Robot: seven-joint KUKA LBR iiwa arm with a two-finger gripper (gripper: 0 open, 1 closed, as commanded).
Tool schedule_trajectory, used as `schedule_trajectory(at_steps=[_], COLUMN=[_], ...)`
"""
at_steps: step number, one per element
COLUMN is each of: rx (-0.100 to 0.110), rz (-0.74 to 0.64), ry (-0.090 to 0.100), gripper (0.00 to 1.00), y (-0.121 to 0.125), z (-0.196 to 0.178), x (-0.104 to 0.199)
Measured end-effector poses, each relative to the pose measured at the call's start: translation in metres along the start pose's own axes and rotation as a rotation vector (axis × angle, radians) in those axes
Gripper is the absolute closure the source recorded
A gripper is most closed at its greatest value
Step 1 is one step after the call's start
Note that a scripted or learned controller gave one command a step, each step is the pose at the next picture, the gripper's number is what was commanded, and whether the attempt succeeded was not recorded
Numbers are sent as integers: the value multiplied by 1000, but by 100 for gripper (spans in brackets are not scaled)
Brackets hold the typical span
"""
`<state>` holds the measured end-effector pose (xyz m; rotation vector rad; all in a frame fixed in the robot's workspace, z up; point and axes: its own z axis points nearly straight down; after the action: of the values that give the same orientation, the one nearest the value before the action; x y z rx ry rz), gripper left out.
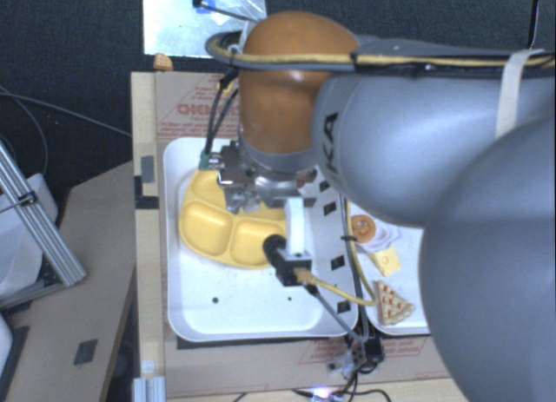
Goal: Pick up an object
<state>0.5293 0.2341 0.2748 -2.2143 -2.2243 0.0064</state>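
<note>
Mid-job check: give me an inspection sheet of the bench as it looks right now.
Surface: two white bins side by side; left bin, right bin.
Job's things: yellow divided tray in left bin; pizza slice toy, cheese piece and round toy in right bin.
Clutter: nothing seen.
Hand: over the yellow tray, hidden by the wrist.
Cables: yellow cable across the bins' divide.
Surroundings: cardboard under bins.

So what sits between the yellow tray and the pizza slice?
Camera view: the bins' adjoining white rims, crossed by a yellow cable, between yellow tray and pizza slice.
</note>
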Motion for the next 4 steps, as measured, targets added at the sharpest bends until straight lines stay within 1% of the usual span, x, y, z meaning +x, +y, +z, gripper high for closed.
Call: schedule_trajectory(at_steps=[1, 2, 3, 4], rx=[-17, -10, -13, -8], rz=[-1, 4, 2, 0], ry=[6, 2, 3, 1], gripper=[100, 100, 100, 100], y=[1, 68, 143, 140], z=[-122, -34, 41, 32], x=[-5, 0, 0, 0])
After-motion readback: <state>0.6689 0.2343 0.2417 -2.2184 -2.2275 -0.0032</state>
